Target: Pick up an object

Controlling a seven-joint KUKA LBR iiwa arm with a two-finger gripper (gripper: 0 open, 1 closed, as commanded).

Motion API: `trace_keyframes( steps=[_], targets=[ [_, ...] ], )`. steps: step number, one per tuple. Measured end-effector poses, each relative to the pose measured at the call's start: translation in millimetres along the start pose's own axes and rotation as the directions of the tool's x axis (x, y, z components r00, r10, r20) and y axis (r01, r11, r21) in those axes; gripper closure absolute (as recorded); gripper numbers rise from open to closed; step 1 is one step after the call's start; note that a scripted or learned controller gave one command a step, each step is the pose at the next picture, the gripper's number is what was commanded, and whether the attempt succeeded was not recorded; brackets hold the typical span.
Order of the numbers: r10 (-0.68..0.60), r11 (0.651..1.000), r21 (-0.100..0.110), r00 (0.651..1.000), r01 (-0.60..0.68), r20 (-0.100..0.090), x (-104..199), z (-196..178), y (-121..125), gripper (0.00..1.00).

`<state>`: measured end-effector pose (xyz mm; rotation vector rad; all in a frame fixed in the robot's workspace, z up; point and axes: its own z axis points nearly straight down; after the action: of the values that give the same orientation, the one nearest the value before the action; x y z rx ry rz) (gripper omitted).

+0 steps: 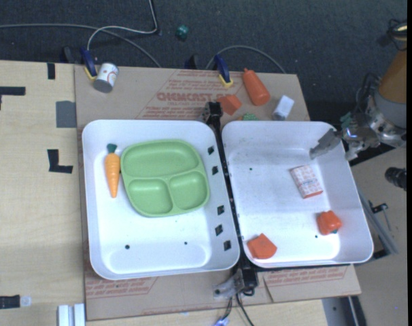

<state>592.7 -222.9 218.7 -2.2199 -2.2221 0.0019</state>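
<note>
The right bin (274,250) holds a small pink-and-white box (306,180) near its middle right, an orange block (328,222) near the right wall and an orange wedge (262,246) at the front. My gripper (327,142) hovers over the right bin's far right corner, up and to the right of the box and apart from it. In the left bin (151,260) lie a green divided plate (166,177) and a toy carrot (112,171) just left of the plate.
Behind the bins on the cardboard lie an orange bottle-shaped toy (255,87), a small orange piece (231,104), a pale cube (284,106) and a small can (106,77). Blue clamps (223,73) and cables sit at the back edge.
</note>
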Motion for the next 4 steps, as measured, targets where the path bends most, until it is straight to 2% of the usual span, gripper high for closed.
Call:
trace_keyframes(
  steps=[1,2,3,4],
  targets=[
    [0.0,1.0,-0.001,1.0,0.0,-0.001,-0.1,124.4,-6.6,0.0],
    [0.001,1.0,-0.007,1.0,-0.001,0.003,17.5,131.6,-45.1,0.0],
    [-0.002,1.0,-0.008,1.0,0.002,0.001,62.1,131.8,17.3,0.0],
    [-0.002,1.0,-0.009,1.0,0.002,0.003,61.5,121.3,17.3,1.0]
  ],
)
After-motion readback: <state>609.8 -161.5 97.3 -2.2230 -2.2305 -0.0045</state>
